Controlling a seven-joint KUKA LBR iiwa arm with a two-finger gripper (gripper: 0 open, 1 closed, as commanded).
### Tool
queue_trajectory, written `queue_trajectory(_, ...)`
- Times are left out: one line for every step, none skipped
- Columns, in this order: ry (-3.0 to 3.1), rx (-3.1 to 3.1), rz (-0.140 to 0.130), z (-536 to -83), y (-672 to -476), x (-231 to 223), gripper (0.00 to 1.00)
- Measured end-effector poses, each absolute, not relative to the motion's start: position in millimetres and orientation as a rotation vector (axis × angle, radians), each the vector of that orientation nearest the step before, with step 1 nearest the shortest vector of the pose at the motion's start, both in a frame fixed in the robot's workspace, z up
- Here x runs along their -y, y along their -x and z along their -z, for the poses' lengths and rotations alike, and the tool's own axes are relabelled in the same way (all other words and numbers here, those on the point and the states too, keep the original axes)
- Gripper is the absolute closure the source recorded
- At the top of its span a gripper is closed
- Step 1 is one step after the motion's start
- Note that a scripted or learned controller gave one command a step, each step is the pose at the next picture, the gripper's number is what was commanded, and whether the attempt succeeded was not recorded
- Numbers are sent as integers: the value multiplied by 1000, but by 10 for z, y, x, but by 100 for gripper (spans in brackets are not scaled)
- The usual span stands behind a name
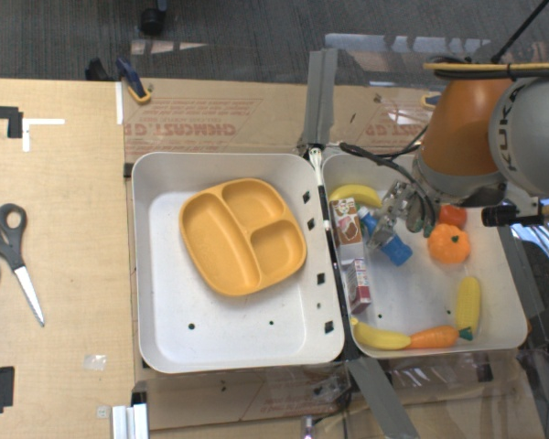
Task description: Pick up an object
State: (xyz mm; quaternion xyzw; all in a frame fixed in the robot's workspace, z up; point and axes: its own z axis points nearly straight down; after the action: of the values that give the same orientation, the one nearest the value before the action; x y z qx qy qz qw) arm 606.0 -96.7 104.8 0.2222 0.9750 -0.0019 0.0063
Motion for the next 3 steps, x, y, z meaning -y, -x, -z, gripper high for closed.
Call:
queue_trajectory(-667,-3062,4,-1346,-5826,523,100)
queue_trajectory(-666,-3062,3,-1349,-5828,522,0)
queue_trajectory(-778,-3039,1,-1035,-6140,1028,0)
